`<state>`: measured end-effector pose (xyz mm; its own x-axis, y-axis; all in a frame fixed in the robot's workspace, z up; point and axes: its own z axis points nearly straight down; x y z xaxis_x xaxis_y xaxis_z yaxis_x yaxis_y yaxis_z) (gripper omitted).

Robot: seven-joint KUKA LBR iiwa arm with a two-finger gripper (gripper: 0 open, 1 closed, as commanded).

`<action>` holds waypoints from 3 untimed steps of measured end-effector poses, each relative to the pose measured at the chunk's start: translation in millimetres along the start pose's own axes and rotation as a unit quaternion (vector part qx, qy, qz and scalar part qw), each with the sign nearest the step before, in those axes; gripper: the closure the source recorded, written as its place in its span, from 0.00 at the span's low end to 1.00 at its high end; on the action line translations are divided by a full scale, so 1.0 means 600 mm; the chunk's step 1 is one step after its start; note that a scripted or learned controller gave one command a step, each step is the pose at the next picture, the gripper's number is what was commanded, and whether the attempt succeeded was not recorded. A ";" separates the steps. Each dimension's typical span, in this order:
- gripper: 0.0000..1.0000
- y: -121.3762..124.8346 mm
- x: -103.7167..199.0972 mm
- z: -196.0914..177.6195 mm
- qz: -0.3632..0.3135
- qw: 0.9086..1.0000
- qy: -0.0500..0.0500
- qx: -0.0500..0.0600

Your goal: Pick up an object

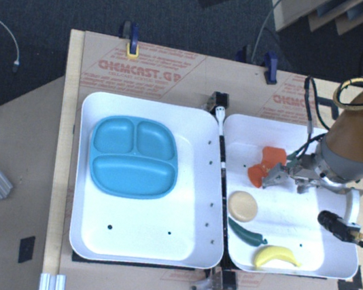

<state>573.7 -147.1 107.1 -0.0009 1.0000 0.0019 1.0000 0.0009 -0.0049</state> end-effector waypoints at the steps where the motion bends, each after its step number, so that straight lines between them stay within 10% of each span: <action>1: 1.00 0.002 -0.001 -0.023 0.001 1.000 -0.001 -0.003; 3: 1.00 0.004 -0.014 -0.202 0.000 1.000 -0.002 -0.006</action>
<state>576.7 -155.6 228.0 -0.0008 1.0000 -0.0028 1.0000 0.0009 0.0075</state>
